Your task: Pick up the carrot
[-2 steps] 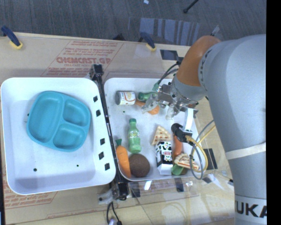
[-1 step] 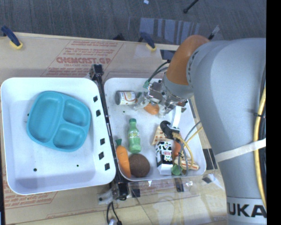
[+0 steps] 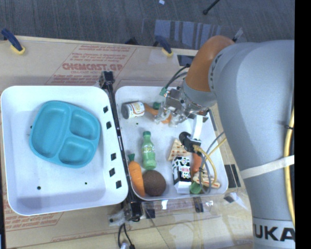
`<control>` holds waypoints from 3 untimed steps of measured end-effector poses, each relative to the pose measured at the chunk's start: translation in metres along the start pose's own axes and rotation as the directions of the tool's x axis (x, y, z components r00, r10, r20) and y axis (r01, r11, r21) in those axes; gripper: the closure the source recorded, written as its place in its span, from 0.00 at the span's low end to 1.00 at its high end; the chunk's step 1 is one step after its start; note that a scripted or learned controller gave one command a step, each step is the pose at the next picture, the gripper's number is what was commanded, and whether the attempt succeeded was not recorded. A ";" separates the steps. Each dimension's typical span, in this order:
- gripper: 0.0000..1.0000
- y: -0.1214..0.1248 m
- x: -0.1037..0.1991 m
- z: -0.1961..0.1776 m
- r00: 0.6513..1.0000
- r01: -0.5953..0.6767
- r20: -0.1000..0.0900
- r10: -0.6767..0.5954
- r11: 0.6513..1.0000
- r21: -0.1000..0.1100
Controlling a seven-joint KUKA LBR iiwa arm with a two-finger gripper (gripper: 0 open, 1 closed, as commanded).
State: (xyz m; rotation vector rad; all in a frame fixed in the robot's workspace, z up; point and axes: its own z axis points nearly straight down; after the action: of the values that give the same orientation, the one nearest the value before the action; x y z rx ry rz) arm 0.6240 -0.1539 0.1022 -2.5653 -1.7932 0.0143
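Observation:
A large orange carrot (image 3: pixel 136 174) lies at the front left of the right bin (image 3: pixel 217 162), beside a brown round ball (image 3: pixel 154 183). A thinner orange carrot-like piece (image 3: pixel 197 163) lies near the bin's right wall among other items. My gripper (image 3: pixel 170 110) is down at the far end of the right bin, over a small orange object (image 3: pixel 155 108) that it partly hides. The gripper stands well apart from the large carrot.
A tin can (image 3: pixel 133 109) lies left of the gripper. A green bottle (image 3: pixel 148 149), a cow-patterned carton (image 3: pixel 182 170) and a waffle-like piece (image 3: pixel 177 149) fill the bin's middle. The left bin (image 3: pixel 15 191) holds a blue divided plate (image 3: pixel 66 133).

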 end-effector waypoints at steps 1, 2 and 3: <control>1.00 -0.031 0.066 -0.091 0.838 -0.546 -0.007 0.546 0.838 -0.006; 0.00 -0.032 0.064 -0.090 0.836 -0.548 -0.005 0.548 0.836 -0.004; 0.00 -0.024 0.026 -0.010 0.913 -0.407 -0.001 0.407 0.913 0.000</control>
State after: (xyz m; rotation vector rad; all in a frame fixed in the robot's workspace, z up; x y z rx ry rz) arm 0.6100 -0.1213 0.1122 -2.8839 -1.2212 0.0162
